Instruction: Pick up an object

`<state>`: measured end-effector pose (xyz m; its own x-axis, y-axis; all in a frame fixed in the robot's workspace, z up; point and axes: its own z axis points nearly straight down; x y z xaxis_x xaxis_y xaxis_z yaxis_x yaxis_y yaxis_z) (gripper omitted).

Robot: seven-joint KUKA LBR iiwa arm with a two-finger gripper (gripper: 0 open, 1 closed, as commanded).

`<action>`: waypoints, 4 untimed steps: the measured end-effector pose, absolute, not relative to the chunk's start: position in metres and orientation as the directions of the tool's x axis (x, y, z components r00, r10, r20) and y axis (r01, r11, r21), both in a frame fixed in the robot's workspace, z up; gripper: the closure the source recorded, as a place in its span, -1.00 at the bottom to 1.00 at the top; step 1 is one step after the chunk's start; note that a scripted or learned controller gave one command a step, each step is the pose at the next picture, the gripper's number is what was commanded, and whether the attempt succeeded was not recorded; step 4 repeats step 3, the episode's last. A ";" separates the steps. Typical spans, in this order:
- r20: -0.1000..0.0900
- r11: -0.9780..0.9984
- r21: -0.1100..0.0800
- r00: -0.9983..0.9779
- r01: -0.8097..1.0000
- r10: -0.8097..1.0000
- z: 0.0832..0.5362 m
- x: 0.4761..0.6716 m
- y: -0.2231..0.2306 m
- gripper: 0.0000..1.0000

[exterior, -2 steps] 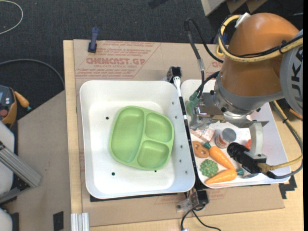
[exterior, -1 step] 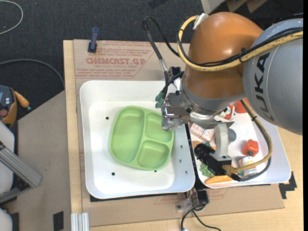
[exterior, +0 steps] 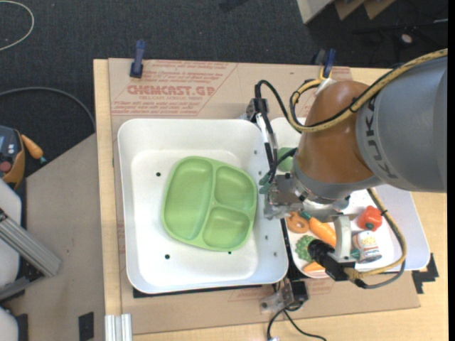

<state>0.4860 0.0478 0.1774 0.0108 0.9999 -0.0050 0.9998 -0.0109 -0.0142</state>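
Note:
The grey arm with its orange band point(exterior: 334, 137) covers most of the right bin point(exterior: 412, 212). Under the wrist, my gripper point(exterior: 283, 203) sits low over the right bin's left edge, beside the wall shared with the left bin. Small toy foods lie just below and to the right of it: an orange ring point(exterior: 298, 224), a carrot point(exterior: 322, 231), a green broccoli piece point(exterior: 304, 247), a red item point(exterior: 370, 217) and a small printed box point(exterior: 367, 244). A green item point(exterior: 285, 155) peeks out above the gripper. Nothing is seen held.
The left bin point(exterior: 135, 190) holds a green divided plate point(exterior: 210, 203) lying flat in its middle. Black cables point(exterior: 274, 105) loop from the wrist over the bins' shared wall. Both bins rest on a cardboard sheet point(exterior: 170, 84).

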 end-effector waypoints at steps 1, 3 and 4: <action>0.002 0.001 0.016 -0.001 1.000 1.000 0.324 0.481 0.041 1.00; -0.001 -0.005 0.003 0.005 1.000 1.000 0.262 0.486 0.054 1.00; -0.001 -0.005 0.003 0.005 1.000 1.000 0.262 0.486 0.054 1.00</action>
